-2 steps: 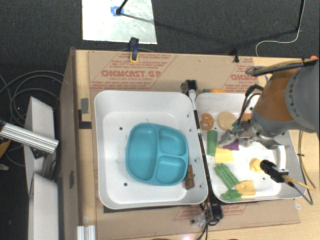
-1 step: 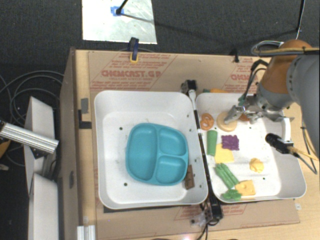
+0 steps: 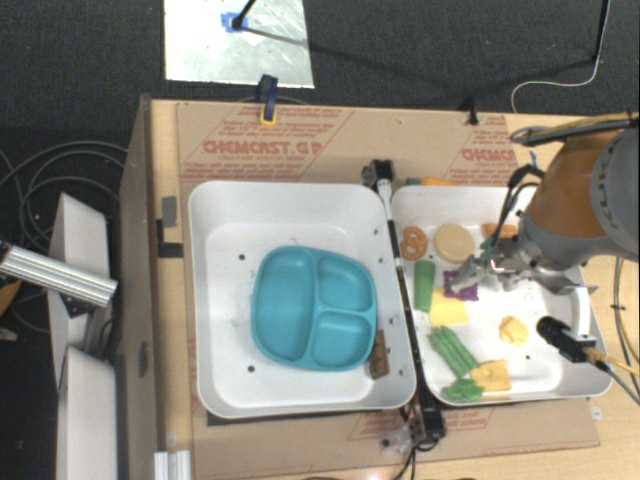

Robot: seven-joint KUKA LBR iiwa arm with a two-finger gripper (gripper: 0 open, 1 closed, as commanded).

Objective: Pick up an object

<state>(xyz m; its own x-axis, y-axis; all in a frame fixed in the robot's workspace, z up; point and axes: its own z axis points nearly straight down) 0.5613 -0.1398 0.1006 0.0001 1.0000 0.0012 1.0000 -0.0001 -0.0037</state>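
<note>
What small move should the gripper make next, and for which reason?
Probably a short descent onto the purple toy. The gripper sits at that toy's upper right edge in the right bin, and nothing is seen held between its fingers, so the pick seems not yet made.

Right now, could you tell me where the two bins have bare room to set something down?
The left bin has bare floor all around the blue divided plate, widest along its upper side. The right bin is crowded down its left half with toy food; a small bare patch lies at lower right, beside the yellow piece.
</note>
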